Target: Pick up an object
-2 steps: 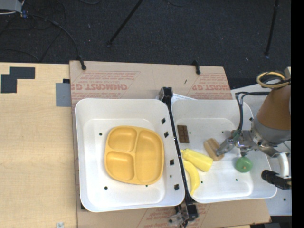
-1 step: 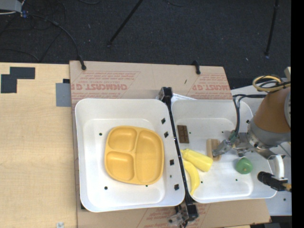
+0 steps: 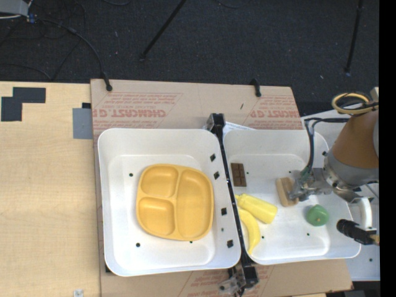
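Observation:
My gripper [image 3: 299,189] is low over the right bin [image 3: 272,150], reaching in from the right. It sits right beside a tan wooden block [image 3: 284,192], touching or nearly touching the block's right side. A small green round object [image 3: 317,215] lies just below and to the right of the gripper. Two yellow pieces, a banana [image 3: 250,229] and a shorter yellow object [image 3: 260,208], lie at the bin's left side. A small brown bar [image 3: 238,174] rests near the divider.
The left bin [image 3: 117,166] holds a yellow divided plate [image 3: 176,201]. A black divider [image 3: 224,184] runs between the bins. The arm's grey and orange body [image 3: 356,147] covers the right bin's right rim. Cardboard lies under both bins.

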Robot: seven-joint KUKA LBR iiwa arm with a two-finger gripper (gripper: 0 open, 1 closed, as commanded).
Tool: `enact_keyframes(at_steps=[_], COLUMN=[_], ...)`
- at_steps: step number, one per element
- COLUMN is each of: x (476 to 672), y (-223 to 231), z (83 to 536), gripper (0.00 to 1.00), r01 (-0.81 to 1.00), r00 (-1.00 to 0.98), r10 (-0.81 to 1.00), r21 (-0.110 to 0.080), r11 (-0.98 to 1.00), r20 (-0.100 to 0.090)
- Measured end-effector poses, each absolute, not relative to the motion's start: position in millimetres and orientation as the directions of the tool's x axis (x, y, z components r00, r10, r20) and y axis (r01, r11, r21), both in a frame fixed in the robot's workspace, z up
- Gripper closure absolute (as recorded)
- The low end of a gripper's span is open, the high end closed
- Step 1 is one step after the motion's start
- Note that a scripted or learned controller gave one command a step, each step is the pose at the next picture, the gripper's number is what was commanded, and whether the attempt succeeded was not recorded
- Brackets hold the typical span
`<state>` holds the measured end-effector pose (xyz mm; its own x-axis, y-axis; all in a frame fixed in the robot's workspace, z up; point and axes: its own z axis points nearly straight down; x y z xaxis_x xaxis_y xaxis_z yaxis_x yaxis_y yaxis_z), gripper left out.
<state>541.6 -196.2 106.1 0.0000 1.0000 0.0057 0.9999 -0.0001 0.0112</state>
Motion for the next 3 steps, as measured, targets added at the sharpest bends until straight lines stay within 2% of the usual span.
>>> enact_keyframes(at_steps=[1,2,3], x=[539.0,539.1,534.5], y=[-199,-200,-149], z=[147,199,212], gripper=[1.00,1.00,1.00], r01=[1.000,1.000,1.000], r00=[-0.001,-0.002,-0.003], r10=[1.000,1.000,1.000], r21=[-0.003,0.000,-0.004], r11=[0.001,0.002,0.003], r20=[0.001,0.000,0.002])
